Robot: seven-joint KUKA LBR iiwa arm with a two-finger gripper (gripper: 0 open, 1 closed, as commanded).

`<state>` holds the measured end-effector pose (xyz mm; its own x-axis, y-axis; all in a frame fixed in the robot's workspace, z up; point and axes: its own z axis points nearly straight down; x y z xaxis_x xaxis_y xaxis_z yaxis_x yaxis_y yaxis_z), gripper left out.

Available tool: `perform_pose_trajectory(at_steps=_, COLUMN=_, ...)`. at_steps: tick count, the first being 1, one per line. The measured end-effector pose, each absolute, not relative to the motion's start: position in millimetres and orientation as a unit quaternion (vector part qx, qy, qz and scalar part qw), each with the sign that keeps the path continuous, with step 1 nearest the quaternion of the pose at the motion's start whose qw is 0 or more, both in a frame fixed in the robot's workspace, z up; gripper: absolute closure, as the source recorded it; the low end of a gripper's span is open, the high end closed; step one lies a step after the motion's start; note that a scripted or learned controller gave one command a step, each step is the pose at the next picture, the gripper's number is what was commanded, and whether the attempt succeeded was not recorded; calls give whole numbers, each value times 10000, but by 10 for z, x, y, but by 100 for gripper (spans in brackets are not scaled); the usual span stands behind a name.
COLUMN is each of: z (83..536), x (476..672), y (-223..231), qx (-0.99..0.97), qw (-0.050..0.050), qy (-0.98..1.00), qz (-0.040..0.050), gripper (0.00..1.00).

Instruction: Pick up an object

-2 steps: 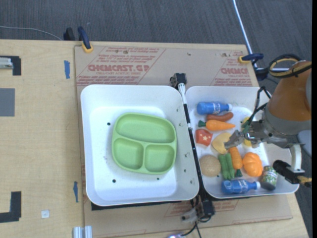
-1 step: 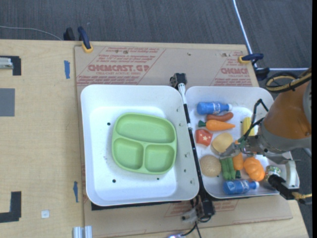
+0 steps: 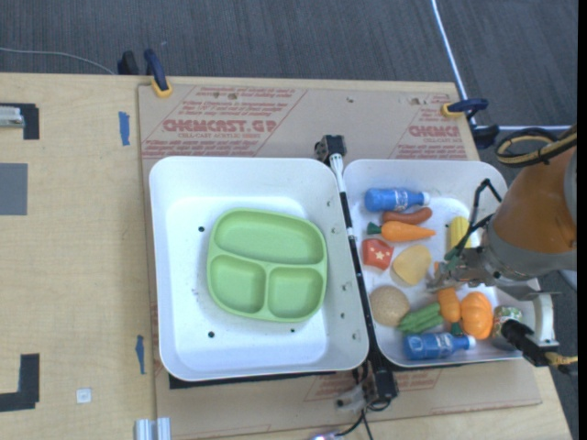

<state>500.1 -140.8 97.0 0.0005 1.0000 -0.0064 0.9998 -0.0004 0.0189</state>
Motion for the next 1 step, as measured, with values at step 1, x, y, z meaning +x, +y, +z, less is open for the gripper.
perform_pose_trajectory(at_steps=1, z=2096, x=4977, y=-601, qx=7062, qw=-16, qy=7080, qz=-13, gripper=100)
